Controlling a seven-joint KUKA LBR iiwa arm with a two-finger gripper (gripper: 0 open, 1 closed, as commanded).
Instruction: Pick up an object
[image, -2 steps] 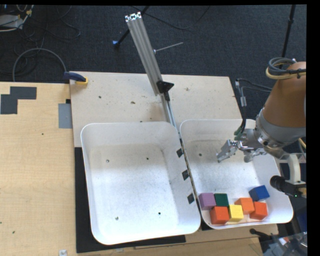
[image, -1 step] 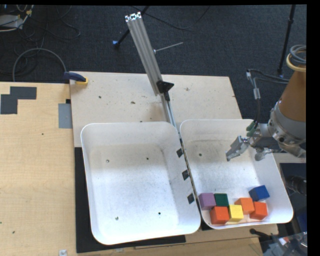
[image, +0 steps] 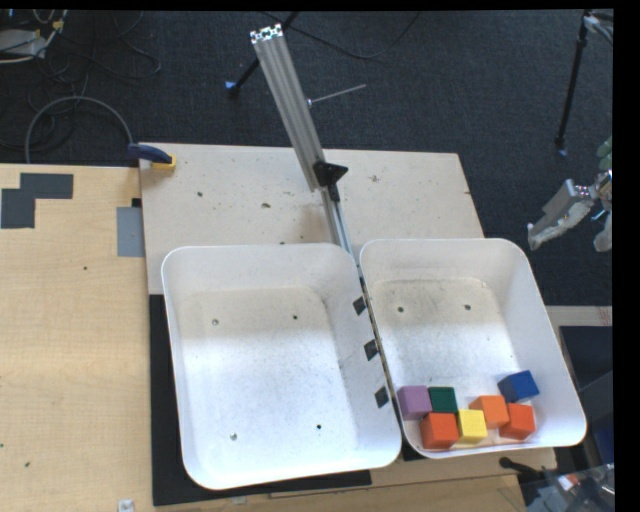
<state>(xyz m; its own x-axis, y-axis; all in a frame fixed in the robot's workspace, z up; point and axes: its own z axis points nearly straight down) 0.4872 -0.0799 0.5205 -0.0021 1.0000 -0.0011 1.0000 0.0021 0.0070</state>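
Several small coloured blocks lie bunched at the near edge of the right bin (image: 520, 270): a purple block (image: 414, 401), a green block (image: 442, 399), a red-orange block (image: 438, 430), a yellow block (image: 471, 425), an orange block (image: 491, 408), a second red-orange block (image: 517, 421) and a blue block (image: 518, 385). My gripper (image: 572, 212) hangs at the far right edge of the camera view, beyond the right bin's outer rim and well above and behind the blocks. It is small and partly cut off by the frame.
The left bin (image: 200, 290) sits beside the right one, with small black clips along their shared wall. A slanted aluminium bar (image: 297, 115) rises from the bench behind the bins. A blue-and-yellow clamp (image: 152, 155) lies at the bench's far left corner.
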